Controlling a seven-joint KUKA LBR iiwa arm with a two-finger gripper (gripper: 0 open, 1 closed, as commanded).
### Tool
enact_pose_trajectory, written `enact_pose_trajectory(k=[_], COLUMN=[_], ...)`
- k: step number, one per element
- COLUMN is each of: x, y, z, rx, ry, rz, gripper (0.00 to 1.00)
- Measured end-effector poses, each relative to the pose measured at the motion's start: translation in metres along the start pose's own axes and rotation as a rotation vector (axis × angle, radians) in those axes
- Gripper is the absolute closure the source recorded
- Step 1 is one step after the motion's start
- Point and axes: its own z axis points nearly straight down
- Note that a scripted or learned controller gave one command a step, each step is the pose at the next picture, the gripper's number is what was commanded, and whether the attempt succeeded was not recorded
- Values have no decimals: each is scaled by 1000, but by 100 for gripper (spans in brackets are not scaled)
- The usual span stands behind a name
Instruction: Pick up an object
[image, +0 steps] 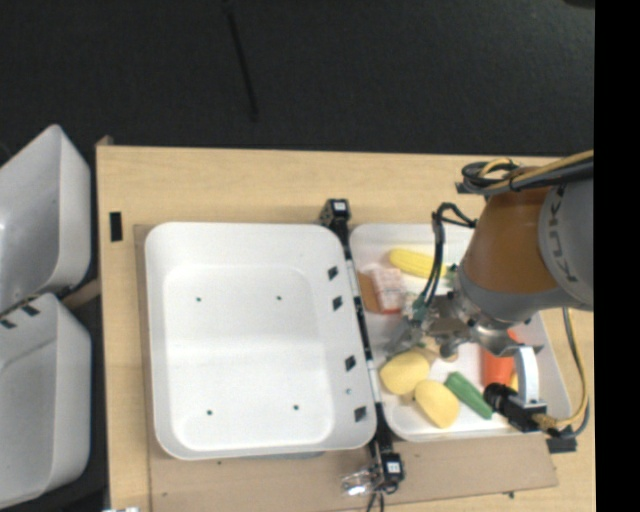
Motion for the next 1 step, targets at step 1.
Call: enact_pose_trajectory(k=[1], x=[-25], y=[39], z=[78], rx=[-23], ry=[-7], rz=[4], gripper=[0])
